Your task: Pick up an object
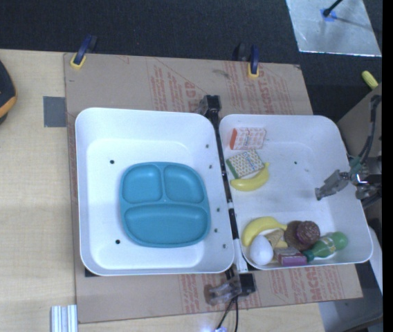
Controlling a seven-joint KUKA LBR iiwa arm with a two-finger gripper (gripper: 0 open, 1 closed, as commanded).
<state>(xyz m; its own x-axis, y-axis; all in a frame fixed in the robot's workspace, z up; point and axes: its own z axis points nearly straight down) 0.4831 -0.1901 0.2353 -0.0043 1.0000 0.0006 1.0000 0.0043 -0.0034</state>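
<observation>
End effector [329, 185] sits at the right edge of the right bin [300, 133], poking in from the right over bare bin floor. Nothing visible between its fingers; can't tell how far they're spread at this angle and size.

Pickable objects are all in the right bin, in two clusters:
- Upper left corner: small orange-and-white carton [248, 138], a green-and-white box [244, 163] just below it, and a yellow banana [252, 180] curling under the box, touching it. This group is well apart from the end effector, up and to its left.
- Bottom edge: second yellow banana [260, 227], white egg [261, 252] just below it, dark brown round item [302, 233] to the right, a green item [328, 244] beside that, and a small purple piece [292, 259] against the front wall. They're packed touching each other. This pile is the nearer one, below and slightly left of the end effector; the green item is closest.

Open white floor lies between the end effector and both clusters, no contact with anything.

Left bin [96, 185] holds a blue divided plate [164, 204] with three compartments, lying flat near the middle. Both bins sit on a cardboard sheet [183, 81] clamped to the tabletop [16, 206].
</observation>
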